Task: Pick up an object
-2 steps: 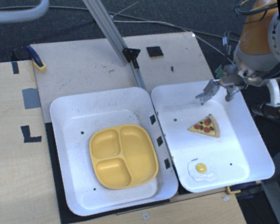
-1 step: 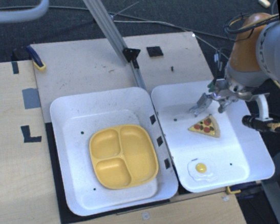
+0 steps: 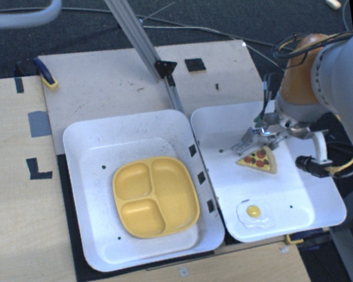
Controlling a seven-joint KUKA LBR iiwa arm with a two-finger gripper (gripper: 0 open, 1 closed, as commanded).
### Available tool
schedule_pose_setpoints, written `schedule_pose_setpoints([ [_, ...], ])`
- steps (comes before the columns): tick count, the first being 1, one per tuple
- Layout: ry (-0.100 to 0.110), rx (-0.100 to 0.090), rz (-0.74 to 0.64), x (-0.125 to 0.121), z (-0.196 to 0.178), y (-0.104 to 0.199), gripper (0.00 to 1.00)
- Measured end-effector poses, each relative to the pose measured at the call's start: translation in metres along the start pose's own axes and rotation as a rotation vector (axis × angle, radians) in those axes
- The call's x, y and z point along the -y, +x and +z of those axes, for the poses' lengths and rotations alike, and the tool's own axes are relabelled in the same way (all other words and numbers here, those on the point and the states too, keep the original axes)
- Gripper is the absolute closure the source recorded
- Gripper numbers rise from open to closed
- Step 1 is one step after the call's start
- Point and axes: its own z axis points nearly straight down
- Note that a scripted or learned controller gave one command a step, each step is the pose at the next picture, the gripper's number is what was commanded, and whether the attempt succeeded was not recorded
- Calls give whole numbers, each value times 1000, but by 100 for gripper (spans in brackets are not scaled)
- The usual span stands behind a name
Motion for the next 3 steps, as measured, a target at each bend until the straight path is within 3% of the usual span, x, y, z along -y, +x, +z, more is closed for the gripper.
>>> schedule_pose_setpoints([
  [1, -3, 3, -1, -1, -13, -1, 100],
  [3, -1, -2, 0, -2, -119, -1, 100],
])
